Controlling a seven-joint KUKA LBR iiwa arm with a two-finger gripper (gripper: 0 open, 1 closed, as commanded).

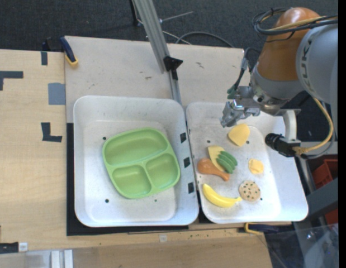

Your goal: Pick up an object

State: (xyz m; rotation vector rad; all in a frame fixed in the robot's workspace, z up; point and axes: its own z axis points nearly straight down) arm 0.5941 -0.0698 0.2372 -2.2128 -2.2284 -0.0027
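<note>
Overhead, from the fixed camera, the grey arm with its orange band reaches in from the right and sets its gripper [233, 115] low over the far part of the right bin [284, 205], just beside a yellow wedge [238, 134] that lies at its tip. Whether the claw is spread or pressed together cannot be told at this slant, and nothing shows between its tips. Nearer the viewer lie a corn cob with green husk [222, 159], a brown drumstick [212, 168], a banana [219, 197], a cookie [250, 191] and a small yellow piece [256, 166], all loose on the bin floor. The step in hand appears to be the approach to a grasp; the next move calls for centring over the wedge, descending and closing. The left bin [83, 149] bears a green divided plate [141, 162]. Both bins rest on a pale wooden bench [27, 149] marked with grey tape, a metal pole [156, 32] slants across it, and dark carpet lies beyond.
</note>
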